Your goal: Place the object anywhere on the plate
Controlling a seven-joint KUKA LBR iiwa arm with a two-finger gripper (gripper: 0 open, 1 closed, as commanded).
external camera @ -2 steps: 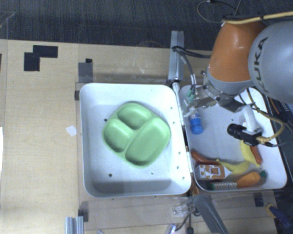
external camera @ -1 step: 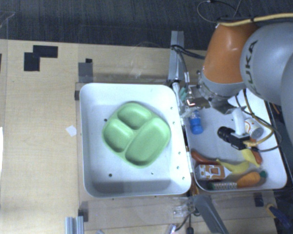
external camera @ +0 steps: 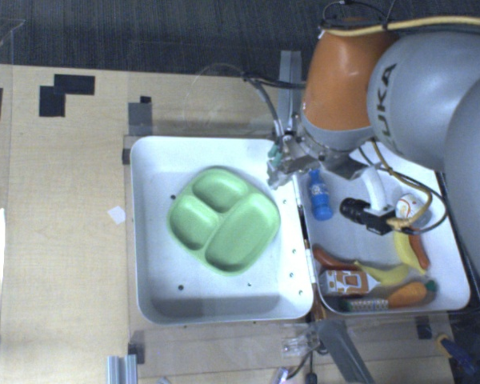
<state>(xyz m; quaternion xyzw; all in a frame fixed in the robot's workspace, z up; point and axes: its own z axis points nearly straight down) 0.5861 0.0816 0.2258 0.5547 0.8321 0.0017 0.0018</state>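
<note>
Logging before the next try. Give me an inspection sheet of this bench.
Surface: pale bench bearing a left bin and a right bin, both white.
Job's things: green plate with three compartments, lying in the left bin.
Clutter: in the right bin, a blue bottle, banana, carrot and carton.
Grippers: claw over the divide between the bins, by the plate's far right edge. Whether it holds anything cannot be told.
Cables: grey cable curving from behind the bins to the wrist.
Surroundings: black marks on the bench at far left, dark carpet beyond.
</note>
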